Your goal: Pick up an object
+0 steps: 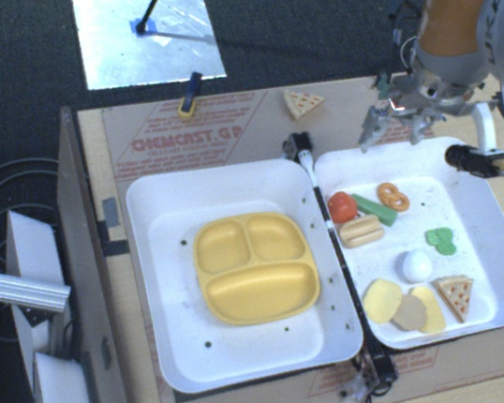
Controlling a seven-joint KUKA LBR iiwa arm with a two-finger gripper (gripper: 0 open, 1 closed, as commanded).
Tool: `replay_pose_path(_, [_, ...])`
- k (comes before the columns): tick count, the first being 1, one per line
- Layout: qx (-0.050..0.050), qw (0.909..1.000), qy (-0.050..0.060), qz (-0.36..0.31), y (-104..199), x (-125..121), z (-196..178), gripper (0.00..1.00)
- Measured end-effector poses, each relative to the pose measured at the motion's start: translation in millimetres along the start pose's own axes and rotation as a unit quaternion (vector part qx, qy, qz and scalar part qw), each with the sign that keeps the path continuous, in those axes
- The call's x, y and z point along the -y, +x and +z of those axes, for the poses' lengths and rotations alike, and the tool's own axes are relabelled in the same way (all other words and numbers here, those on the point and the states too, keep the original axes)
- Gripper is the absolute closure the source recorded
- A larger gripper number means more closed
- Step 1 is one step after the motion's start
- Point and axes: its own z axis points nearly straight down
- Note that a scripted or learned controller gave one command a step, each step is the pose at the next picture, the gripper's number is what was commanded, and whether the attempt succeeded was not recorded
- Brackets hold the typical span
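My gripper [398, 128] hangs over the far edge of the right bin [481, 207], its fingers spread apart with nothing between them. Inside that bin lie a red tomato [342, 206], a green bean [375, 208], a pretzel [392, 196], a hot dog [362, 231], a green leaf piece [441, 240], a white egg [417, 265], yellow slices [382, 299], a brown cookie [409, 314] and a waffle wedge [457, 295]. All of them sit below and nearer the camera than the gripper.
The left bin [161, 258] holds a yellow divided plate [255, 267]. A pizza-like wedge [304, 101] lies on the cardboard behind the bins, left of the gripper. A yellow and blue clip [188, 99] rests near the cardboard's far edge. A black fitting [469, 159] sticks over the right bin's far right rim.
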Motion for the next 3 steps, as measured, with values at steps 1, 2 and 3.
replay_pose_path(1, [0.007,0.9999,-0.007,0.003,-4.7,45.0,114.8,0.00])
replay_pose_path(2, [0.003,1.0000,-0.005,0.002,-1.7,45.8,107.1,1.00])
replay_pose_path(3, [0.003,1.0000,-0.005,0.002,-1.4,46.0,107.7,0.00])
